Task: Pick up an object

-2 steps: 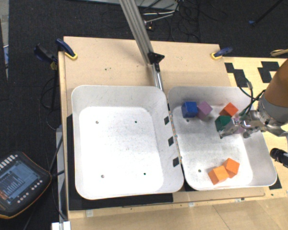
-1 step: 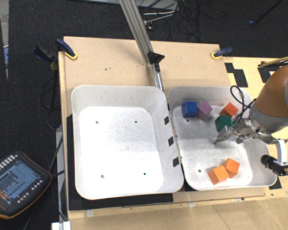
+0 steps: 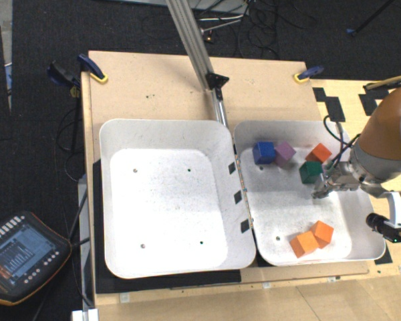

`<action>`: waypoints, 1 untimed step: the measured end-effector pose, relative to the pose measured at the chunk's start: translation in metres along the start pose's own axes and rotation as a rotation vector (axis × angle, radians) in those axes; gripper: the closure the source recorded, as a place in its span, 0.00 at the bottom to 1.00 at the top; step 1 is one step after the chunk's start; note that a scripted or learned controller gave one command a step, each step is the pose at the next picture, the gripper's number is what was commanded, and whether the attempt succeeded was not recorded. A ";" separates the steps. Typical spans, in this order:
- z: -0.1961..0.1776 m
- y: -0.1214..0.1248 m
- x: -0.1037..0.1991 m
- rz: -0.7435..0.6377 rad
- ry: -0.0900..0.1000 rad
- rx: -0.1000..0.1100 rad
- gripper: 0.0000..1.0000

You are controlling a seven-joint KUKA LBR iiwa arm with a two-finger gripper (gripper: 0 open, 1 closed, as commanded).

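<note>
Several small blocks lie in the right bin point(image 3: 267, 206). A blue cube point(image 3: 264, 153) and a purple cube point(image 3: 285, 154) sit side by side near the back. An orange cube point(image 3: 318, 154) and a dark green cube point(image 3: 311, 172) lie further right. Two orange blocks point(image 3: 312, 239) rest near the front. My gripper point(image 3: 321, 190) hangs just in front and to the right of the green cube, low over the bin floor, and no block shows between its fingers.
The left bin point(image 3: 113, 199) stands beside the right one, their rims meeting at black clips point(image 3: 238, 196). A metal pole point(image 3: 190, 32) slants in from the back. A teach pendant point(image 3: 17, 256) lies off the bench at lower left.
</note>
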State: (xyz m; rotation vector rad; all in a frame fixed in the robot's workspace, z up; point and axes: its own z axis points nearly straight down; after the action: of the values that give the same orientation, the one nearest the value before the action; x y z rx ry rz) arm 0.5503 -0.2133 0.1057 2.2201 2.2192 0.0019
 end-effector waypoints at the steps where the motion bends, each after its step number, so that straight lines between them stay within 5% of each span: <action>1: -0.059 0.002 -0.010 0.000 -0.002 -0.004 1.00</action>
State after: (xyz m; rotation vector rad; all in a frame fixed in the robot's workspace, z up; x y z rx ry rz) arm 0.5521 -0.2229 0.1649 2.2172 2.2160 0.0036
